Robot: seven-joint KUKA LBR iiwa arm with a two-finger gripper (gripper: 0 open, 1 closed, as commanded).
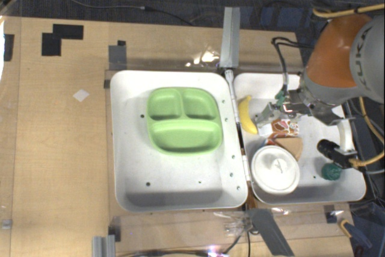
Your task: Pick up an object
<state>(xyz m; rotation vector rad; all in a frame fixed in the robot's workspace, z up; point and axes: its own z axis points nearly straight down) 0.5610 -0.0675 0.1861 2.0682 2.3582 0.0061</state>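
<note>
In the right bin [355, 189] a yellow banana [246, 115] lies along the left wall. Beside it sit a red-and-white packet [283, 127], a brown wedge-shaped piece [291, 145] and a round white lidded container [275, 168]. A dark green object [331, 172] rests near the right wall. My gripper [278, 109] hangs low over the bin's upper middle, just above the red-and-white packet and to the right of the banana. The arm's grey and orange body covers the bin's upper right corner.
The left bin [129, 183] holds a green divided plate [183, 119] in its middle. A grey metal post [230, 39] stands at the far end of the wall between the bins. Black cables run along the right side. Bare wooden bench lies to the left.
</note>
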